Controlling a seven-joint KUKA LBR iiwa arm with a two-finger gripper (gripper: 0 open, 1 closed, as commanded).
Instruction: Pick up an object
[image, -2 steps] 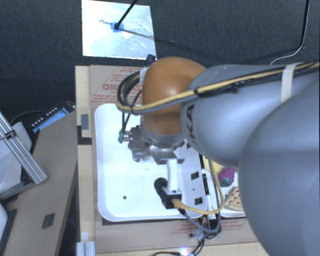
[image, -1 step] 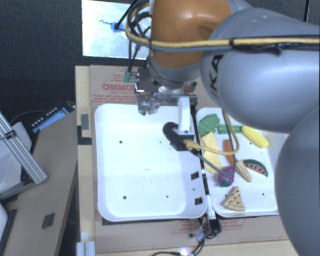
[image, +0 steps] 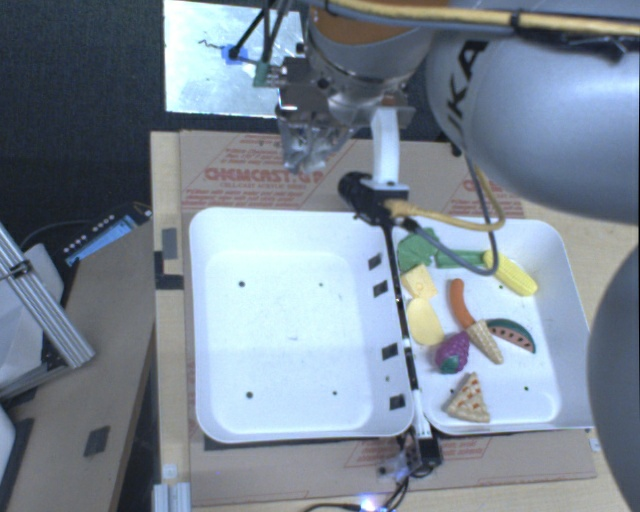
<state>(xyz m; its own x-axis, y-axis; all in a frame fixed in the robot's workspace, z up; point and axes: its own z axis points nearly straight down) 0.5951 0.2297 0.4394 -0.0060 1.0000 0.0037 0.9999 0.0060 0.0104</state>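
Observation:
The right bin (image: 555, 400) holds several toy foods: a green piece (image: 415, 248), a yellow corn cob (image: 515, 275), a yellow block (image: 420, 283), an orange carrot (image: 458, 300), a pale yellow fruit (image: 425, 322), a watermelon slice (image: 512, 333), a cone (image: 485, 342), purple grapes (image: 452, 350) and a pizza slice (image: 467, 398). My gripper (image: 308, 150) hangs blurred above the back edge of the left bin (image: 230, 400), well apart from the toys. I see nothing held in it.
A white post with a black end (image: 372, 185) and a yellow cable hangs over the divider at the back of the bins. The big grey arm covers the upper right. A metal rail (image: 40, 310) lies left of the bench.

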